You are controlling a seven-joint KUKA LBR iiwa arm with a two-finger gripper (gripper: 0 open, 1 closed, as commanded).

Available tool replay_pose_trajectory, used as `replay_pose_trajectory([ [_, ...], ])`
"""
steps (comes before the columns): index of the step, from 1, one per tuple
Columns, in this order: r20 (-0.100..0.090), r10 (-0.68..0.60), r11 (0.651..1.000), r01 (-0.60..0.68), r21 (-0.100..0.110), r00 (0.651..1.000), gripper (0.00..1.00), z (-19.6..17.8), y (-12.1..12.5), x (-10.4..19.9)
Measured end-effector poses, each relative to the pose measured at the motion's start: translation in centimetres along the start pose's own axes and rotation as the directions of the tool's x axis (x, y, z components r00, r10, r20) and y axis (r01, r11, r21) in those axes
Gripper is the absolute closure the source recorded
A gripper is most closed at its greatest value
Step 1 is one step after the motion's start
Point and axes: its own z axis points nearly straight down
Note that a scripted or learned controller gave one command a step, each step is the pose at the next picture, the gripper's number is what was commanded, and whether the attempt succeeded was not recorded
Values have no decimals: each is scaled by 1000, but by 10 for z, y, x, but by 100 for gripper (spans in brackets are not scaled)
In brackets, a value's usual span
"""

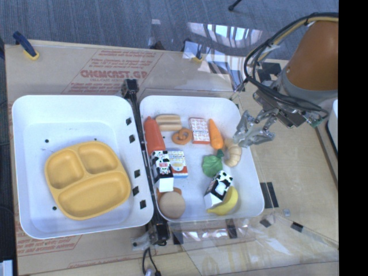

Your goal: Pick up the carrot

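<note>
**Lining up over the carrot**

We are hovering our gripper (pixel 251 132) over the right edge of the right bin (pixel 248 180), its metal fingers (pixel 242 134) spread apart and holding nothing. The carrot (pixel 215 134) is lying just to the camera's left of the fingertips, orange, slanted, with its thick end toward the bin's far wall.

To do this step well, we are judging that we need to shift slightly toward the bin's middle, turn the fingers across the carrot's narrow width, and come down on its mid-body. The pink carton (pixel 199 130) beside it and the pale ginger-like piece (pixel 233 153) at its lower tip are sitting close, so we are aiming to keep the fingers out of both.

The right bin is also holding a hot dog bun (pixel 168 121), a pretzel (pixel 183 135), a red sausage (pixel 153 136), two cow-print cartons (pixel 161 164), a green vegetable (pixel 211 165), an egg (pixel 171 204) and a banana (pixel 226 203).

The left bin (pixel 26 119) is holding a yellow divided plate (pixel 86 179), lying flat with nothing in its compartments.
</note>
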Motion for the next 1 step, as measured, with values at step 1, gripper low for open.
replay_pose_trajectory([
  [1, -6, 445, 895, -445, -5, 895, 100, 22, 59, 13],
])
